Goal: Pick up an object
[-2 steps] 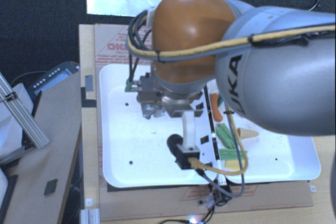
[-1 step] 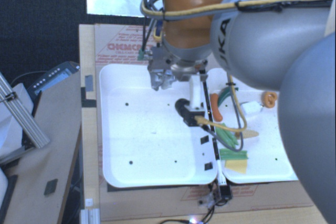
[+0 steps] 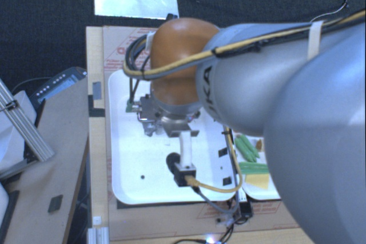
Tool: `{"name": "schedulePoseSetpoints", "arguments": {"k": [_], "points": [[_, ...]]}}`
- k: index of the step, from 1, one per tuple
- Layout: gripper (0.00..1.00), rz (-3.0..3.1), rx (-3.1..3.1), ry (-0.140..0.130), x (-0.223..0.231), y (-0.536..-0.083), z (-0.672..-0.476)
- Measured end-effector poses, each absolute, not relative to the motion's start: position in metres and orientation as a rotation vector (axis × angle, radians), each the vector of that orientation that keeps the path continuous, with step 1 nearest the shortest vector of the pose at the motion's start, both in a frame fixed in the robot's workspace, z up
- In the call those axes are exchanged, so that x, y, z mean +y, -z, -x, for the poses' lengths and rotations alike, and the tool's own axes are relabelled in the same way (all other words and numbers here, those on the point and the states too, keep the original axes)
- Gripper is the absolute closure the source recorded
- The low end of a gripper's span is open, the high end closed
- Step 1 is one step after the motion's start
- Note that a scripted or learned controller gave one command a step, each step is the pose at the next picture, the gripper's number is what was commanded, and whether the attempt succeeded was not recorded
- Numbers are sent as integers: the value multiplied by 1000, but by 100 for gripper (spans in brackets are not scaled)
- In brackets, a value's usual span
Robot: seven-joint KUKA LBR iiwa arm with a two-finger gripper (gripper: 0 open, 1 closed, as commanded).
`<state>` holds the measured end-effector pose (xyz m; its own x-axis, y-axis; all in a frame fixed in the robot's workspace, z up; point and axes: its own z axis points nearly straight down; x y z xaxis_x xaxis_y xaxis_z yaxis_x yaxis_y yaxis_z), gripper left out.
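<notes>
Jaws: can't tell if spread or closed, hidden under the wrist (image 3: 171,117), which hangs over the middle of the left bin (image 3: 131,146). Nothing visible between them.

Pickable things sit at 4 o'clock from the wrist, in the right bin (image 3: 258,194), just past the divide:
- green piece 1 (image 3: 247,148): elongated, long axis 11-to-5 o'clock
- green piece 2 (image 3: 253,167): just below it, long axis roughly 9-to-3
- yellow piece (image 3: 258,180): touching green piece 2 at its 6 o'clock edge

Count: 2 green, 1 yellow, 2 bins. One small dark speck (image 3: 143,176) on the left bin floor at 7 o'clock from the wrist.

Writing: "KA" readable on the grey arm (image 3: 297,94) beside the orange band (image 3: 177,60). Red print (image 3: 123,50) on the cardboard under the bins, not legible. Tabletop (image 3: 60,140) lies at 9 o'clock.
</notes>
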<state>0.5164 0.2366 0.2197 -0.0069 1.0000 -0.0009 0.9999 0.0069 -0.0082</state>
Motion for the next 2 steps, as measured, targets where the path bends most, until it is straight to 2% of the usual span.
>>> {"name": "schedulePoseSetpoints", "arguments": {"k": [1,2], "points": [[100,2227,-2216,-3,165,-237,-508],[100,2222,-2233,31,177,-397,-527]]}}
